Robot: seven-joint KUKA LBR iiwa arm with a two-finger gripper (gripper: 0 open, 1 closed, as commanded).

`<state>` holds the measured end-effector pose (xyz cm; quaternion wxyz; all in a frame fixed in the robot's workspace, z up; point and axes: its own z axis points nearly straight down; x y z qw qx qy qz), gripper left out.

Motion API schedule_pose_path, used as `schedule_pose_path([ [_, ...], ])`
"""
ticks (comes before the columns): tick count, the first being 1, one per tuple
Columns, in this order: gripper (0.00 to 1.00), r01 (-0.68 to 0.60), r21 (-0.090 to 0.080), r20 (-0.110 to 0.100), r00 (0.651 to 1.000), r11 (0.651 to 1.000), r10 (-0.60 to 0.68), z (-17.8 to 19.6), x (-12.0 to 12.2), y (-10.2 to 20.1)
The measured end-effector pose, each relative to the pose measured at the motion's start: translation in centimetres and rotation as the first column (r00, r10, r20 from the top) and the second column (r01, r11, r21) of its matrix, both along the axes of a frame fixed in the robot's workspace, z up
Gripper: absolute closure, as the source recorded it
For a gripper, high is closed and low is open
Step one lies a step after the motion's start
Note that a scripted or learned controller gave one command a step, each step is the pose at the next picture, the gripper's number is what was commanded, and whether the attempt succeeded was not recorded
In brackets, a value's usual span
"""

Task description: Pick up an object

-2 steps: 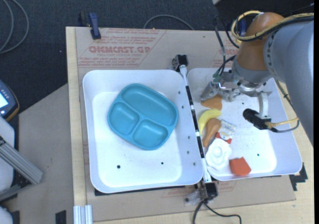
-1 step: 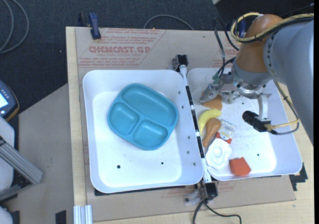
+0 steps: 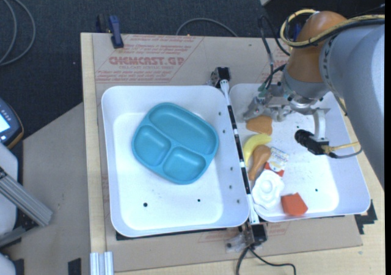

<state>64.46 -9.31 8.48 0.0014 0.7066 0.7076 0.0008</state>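
My gripper (image 3: 276, 109) hangs low over the far left part of the right bin (image 3: 342, 200), under the arm's orange band. Just in front of it lies an orange piece (image 3: 260, 124), close to the gripper's lower edge; whether they touch is unclear. Below that come a yellow banana-shaped piece (image 3: 255, 143), an orange carrot-shaped piece (image 3: 259, 159), a small clear packet (image 3: 278, 156), a white round object (image 3: 267, 188) and a red-orange block (image 3: 294, 205). Nothing is visibly held.
The left bin (image 3: 122, 200) holds a blue divided plate (image 3: 176, 142). A ridge (image 3: 235, 139) separates the two bins. Cables loop around the wrist, and a black cable end (image 3: 307, 140) hangs over the right bin's middle.
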Motion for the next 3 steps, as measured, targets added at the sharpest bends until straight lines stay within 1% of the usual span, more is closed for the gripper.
schedule_pose_path([
  [2,0.0,0.0,0.0,-0.001,1.0,1.0,0.0,0.0,1.2,0.19],
  [3,0.0,0.002,0.001,-0.004,1.0,1.0,-0.002,0.01,0.64,-0.32],
])
